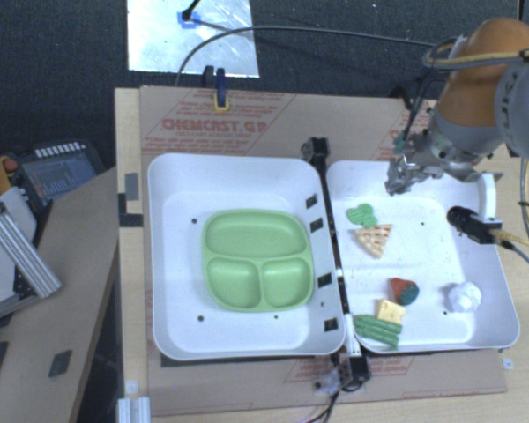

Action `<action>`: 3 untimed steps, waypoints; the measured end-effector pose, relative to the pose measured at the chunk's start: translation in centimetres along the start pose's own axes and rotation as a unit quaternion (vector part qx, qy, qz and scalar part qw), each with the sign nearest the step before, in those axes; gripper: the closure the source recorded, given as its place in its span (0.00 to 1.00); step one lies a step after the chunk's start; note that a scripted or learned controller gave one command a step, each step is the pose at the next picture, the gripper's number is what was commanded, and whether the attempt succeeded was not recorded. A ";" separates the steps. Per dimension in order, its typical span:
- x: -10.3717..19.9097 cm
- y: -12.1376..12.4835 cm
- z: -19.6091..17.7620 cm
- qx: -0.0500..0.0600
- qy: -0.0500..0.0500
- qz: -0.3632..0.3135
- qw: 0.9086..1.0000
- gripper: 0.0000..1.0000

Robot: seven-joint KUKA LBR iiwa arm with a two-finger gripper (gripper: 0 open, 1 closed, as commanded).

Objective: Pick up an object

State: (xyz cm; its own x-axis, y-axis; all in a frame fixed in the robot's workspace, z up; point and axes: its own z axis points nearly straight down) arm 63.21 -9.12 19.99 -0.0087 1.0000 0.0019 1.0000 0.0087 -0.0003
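On the counter (132, 263) we find two white bins side by side. The left bin (172, 236) carries one green divided tray (254, 260), three compartments, nothing in them.

The right bin (494, 320) carries the candidate objects, six in our count:
- one green leafy piece (362, 214), near the divider;
- one tan waffle wedge (373, 239), just below the leafy piece and touching or nearly so;
- one green bean pod (376, 330), at the near edge;
- one yellow block (390, 311), just above the pod;
- one red-and-teal piece (404, 290), beside the yellow block;
- one white crumpled lump (463, 297), apart toward the right wall.

The gripper (401, 179) hangs over the far edge of the right bin, near the leafy piece, with nothing between its fingers. We cannot tell how wide it stands.

To do the step well, we judge that an isolated target is best: the white lump has free space around it. The leafy piece lies closest, but the wedge crowds it. We recommend centring over the chosen object before descending, fingers straddling its narrow side.
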 end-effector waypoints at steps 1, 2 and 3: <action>5.4 -0.2 0.2 0.000 0.000 0.000 1.000 1.00; 10.9 -0.5 0.0 0.000 0.000 -0.001 1.000 1.00; 16.0 -2.1 -2.3 -0.002 0.000 -0.001 1.000 1.00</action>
